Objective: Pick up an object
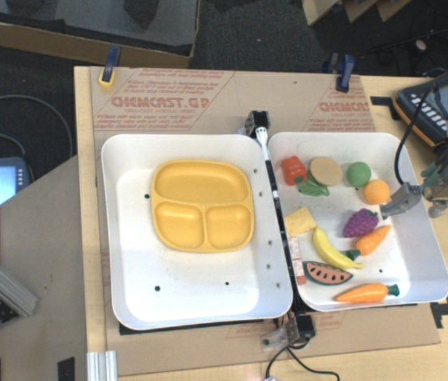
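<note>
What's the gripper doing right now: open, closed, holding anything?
Gripper: at the right bin's right side, beside the orange fruit and grapes; no object seen between its fingers; open or closed cannot be told.

Both white bins (121,292) are looking like smooth moulded plastic with a slight sheen. Yellow divided tray (202,205) is reading as matt plastic. Toy foods, e.g. banana (331,251) and purple grapes (360,222), are showing as smooth plastic. Bench sheet (168,94) is looking like matt brown printed cardboard. Gripper (399,202) is appearing as dull grey metal.
</note>
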Robot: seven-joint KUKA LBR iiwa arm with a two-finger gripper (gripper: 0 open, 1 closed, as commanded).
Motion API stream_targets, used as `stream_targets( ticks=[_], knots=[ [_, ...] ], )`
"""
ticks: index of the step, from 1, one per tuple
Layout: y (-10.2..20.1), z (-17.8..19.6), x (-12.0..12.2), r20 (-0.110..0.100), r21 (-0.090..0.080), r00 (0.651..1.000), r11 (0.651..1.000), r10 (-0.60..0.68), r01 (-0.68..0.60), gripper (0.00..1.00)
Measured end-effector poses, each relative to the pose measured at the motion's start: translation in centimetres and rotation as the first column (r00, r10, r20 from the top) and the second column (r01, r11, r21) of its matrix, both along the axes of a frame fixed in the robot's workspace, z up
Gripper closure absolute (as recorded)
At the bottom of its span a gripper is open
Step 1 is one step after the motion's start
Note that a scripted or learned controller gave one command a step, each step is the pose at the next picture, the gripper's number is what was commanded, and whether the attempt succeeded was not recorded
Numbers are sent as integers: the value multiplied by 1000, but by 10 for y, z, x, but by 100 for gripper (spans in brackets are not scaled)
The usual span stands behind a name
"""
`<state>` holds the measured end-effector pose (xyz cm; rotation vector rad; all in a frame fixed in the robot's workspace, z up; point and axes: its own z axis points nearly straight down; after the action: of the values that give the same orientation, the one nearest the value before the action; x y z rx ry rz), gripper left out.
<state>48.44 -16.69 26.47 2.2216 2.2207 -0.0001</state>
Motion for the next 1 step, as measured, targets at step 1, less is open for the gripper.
stream_targets(
  ticks=[1],
  knots=[
    [-17, -174, -8, -11, 6, 1000, 1000, -3, 3, 0]
  ],
)
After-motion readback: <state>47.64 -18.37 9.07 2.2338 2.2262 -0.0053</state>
